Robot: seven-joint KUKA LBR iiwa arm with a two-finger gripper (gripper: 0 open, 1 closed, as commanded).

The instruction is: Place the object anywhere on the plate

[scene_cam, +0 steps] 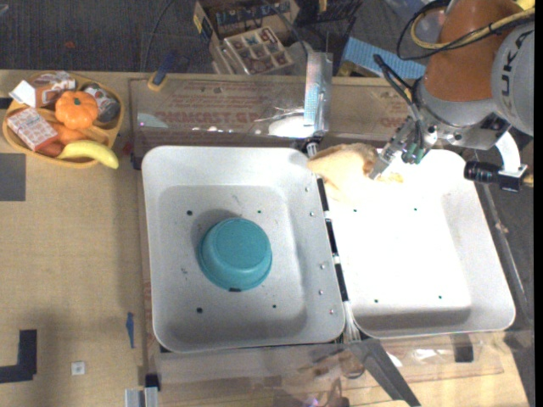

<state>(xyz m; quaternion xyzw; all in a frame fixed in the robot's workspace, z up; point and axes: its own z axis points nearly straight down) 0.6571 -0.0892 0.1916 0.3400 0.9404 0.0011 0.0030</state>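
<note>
You have, at the right bin's [441, 312] far left corner, one pale yellowish object [344, 164] resting at the rim—gripper [383, 164] touching its right end, finger state not discernible—and the teal plate [236, 253], its destination, in the left bin [170, 312], well apart.

Slanted overhead view of both bins [161, 172]

bins [161, 185]: 2 | teal plate [236, 253]: 1 | pale object [344, 166], blurred: probably 1 | fruit basket [17, 130]: 1
</note>
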